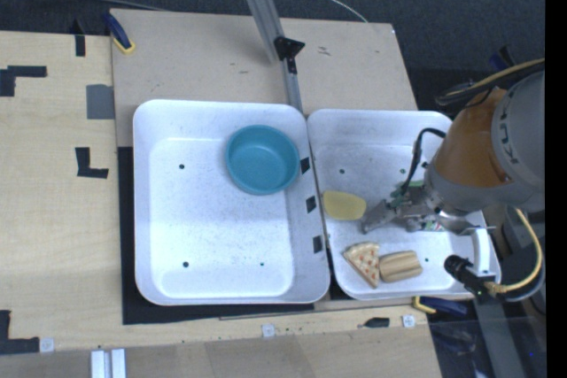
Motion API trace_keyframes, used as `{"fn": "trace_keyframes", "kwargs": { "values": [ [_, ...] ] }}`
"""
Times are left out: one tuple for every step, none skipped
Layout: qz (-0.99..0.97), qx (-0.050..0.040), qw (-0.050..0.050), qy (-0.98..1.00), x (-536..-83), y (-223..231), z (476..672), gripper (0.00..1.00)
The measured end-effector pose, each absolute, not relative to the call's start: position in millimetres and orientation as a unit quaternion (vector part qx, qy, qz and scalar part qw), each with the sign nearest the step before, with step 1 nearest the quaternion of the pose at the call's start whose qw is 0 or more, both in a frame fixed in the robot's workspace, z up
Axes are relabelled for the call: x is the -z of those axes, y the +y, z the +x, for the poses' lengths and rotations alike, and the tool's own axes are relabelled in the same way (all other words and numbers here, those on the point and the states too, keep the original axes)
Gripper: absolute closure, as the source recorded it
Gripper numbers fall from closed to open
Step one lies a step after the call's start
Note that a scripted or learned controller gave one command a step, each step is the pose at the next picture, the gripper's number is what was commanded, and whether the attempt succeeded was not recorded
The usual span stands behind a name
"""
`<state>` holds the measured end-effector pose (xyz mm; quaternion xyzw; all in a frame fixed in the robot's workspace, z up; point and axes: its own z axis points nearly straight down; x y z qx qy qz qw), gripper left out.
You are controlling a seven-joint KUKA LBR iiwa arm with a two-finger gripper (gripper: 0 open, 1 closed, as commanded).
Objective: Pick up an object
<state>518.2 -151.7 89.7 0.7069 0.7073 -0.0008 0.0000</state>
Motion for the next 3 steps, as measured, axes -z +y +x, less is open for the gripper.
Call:
{"fn": "trace_keyframes", "kwargs": {
  "values": [
    [0.707, 0.0007, 0.003, 0.707, -101.0, -153.2, 519.0, 1.00],
    [0.707, -0.0003, 0.000, 0.707, -142.7, -152.8, 517.7, 1.00],
    [0.706, -0.0008, 0.002, 0.708, -192.7, -152.4, 528.6, 1.00]
  ]
}}
